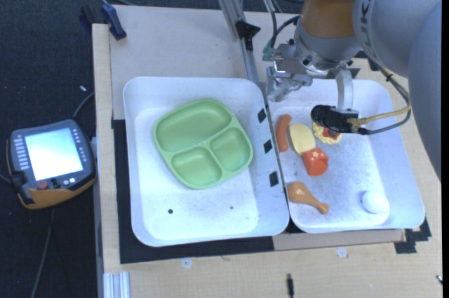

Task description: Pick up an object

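Observation:
My gripper (282, 87) hangs over the far left corner of the right bin (393, 149), close to the wall between the two bins. Just below it in the bin lie an orange sausage (283, 132), a pale yellow piece (302, 138) and a red toy vegetable (316, 162). Nearer the front are a brown drumstick (307, 196) and a white egg (374, 202). A small yellow and red item (328, 134) is partly hidden under a black part on the arm (334, 116). I see nothing in the gripper.
A green divided plate (203, 142) lies in the left bin (140, 170). A metal post (231, 9) rises at a slant behind the bins, close to the gripper. Cables hang around the wrist. A teach pendant (49, 160) rests off the bench at left.

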Available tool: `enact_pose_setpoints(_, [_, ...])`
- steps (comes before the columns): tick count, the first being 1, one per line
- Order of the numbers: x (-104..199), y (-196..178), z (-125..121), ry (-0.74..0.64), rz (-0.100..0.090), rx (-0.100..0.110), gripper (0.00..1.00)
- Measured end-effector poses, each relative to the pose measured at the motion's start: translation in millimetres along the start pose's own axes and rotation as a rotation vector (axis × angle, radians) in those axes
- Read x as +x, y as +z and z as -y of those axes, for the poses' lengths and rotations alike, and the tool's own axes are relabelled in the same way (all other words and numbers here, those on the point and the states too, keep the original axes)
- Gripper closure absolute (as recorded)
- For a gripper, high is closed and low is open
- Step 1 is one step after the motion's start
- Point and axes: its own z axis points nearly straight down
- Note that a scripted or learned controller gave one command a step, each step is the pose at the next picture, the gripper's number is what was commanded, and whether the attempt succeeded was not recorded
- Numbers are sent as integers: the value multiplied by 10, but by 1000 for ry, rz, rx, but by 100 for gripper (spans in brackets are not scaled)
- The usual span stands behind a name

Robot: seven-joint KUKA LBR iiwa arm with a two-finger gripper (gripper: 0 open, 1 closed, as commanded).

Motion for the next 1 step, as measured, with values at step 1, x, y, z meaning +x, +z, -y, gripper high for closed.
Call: enact_pose_setpoints(1, [442, 229, -148, 1, 0, 1, 100])
